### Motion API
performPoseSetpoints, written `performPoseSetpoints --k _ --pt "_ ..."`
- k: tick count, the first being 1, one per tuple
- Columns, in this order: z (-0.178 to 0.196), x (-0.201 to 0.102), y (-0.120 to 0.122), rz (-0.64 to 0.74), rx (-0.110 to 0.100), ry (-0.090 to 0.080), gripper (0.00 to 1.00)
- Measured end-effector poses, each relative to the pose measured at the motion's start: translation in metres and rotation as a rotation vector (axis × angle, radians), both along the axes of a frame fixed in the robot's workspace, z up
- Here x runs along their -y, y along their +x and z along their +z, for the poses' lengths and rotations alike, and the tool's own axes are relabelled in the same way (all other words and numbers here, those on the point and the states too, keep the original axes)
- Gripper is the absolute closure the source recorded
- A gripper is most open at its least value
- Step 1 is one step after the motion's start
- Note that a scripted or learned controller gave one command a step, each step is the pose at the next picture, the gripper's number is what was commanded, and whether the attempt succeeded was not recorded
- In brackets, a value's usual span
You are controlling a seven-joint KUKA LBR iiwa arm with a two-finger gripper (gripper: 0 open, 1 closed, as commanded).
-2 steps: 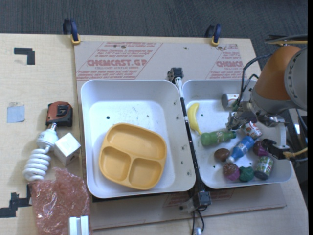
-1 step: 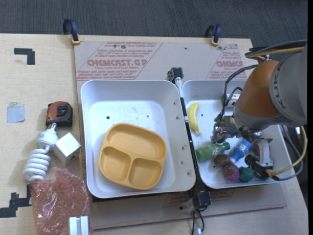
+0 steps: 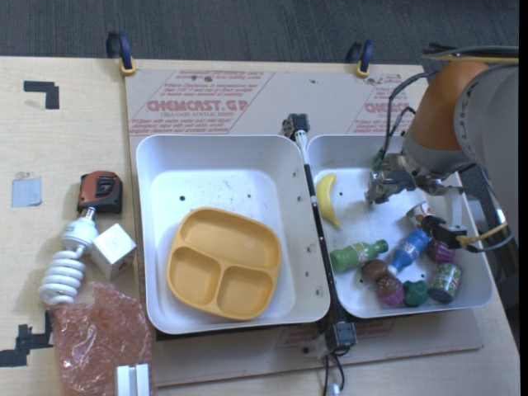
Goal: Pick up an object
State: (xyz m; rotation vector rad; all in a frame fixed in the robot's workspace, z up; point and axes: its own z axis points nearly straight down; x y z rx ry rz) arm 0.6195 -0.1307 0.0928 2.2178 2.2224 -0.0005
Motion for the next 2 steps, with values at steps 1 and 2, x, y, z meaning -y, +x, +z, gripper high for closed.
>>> performPoseSetpoints --k 1,2 --pt "0.000 -0.030 0.040 0.001 0.000 0.000 0.00" --pt "0.011 -0.030 0.040 0.004 0.002 -0.002 1.00"
